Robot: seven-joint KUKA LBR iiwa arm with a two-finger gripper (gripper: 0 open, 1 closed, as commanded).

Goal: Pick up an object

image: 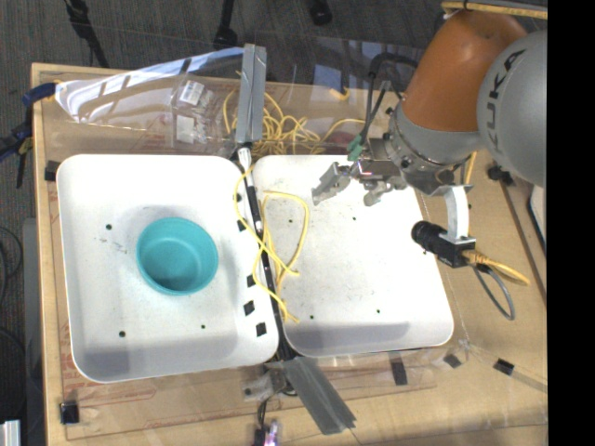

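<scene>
I see my end effector point(351, 186) hanging over the upper part of the right bin point(372, 286), right of frame centre. Its two grey fingers point(327, 184) are spread apart with nothing between them. The grey arm point(483, 72) with its orange band comes in from the upper right. Just left of the fingers, yellow cord point(279, 240) loops along the seam between the bins and over the right bin's left side. The teal bowl point(178, 255) sits upright in the left bin point(102, 342), well apart from the end effector, left of centre. Both bins rest on the tabletop point(483, 379).
</scene>
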